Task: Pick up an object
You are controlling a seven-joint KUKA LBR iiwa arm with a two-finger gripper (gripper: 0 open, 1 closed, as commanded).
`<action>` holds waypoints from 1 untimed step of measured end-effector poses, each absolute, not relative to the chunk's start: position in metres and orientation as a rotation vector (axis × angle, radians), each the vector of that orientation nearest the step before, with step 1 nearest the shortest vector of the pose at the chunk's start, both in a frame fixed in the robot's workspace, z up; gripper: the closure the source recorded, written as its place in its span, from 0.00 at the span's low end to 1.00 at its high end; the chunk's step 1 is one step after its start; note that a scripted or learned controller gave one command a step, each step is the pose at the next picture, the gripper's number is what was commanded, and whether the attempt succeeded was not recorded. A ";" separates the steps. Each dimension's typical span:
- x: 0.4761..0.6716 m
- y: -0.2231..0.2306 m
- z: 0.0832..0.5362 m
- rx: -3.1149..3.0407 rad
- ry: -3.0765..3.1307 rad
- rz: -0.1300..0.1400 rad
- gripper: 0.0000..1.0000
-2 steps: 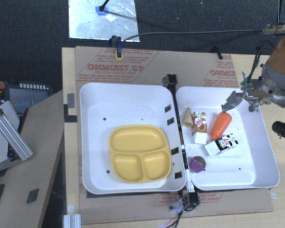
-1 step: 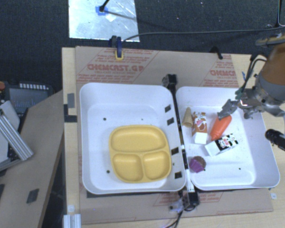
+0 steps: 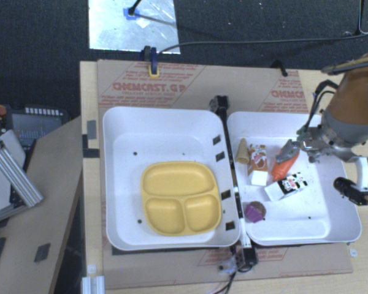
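A purple object (image 3: 254, 211) is seen at the right bin's (image 3: 337, 228) front-left corner. The jaws' state cannot be told; the gripper (image 3: 292, 147) touches an orange carrot-like object (image 3: 284, 164), slanted toward the bin's back-right.

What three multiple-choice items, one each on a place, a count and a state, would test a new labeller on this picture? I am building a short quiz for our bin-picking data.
1. Where does the yellow tray lie?
A. in the left bin
B. in the right bin
C. on the bench outside the bins

2. How many compartments does the yellow tray have?
A. two
B. three
C. five

3. How does the gripper stand to the orange carrot-shaped toy?
A. far away over the left bin
B. right at the toy's upper end, in the right bin
C. outside both bins

Key: 1 A, the tray rests on the floor of the left bin. 2 B, one long section above two smaller ones. 3 B, the gripper's tip meets the toy's top inside the right bin.
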State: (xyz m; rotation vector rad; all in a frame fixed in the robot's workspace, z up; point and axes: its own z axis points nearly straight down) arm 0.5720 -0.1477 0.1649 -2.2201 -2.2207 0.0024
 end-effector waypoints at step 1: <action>0.565 -0.148 0.104 -2.219 -2.220 0.003 0.00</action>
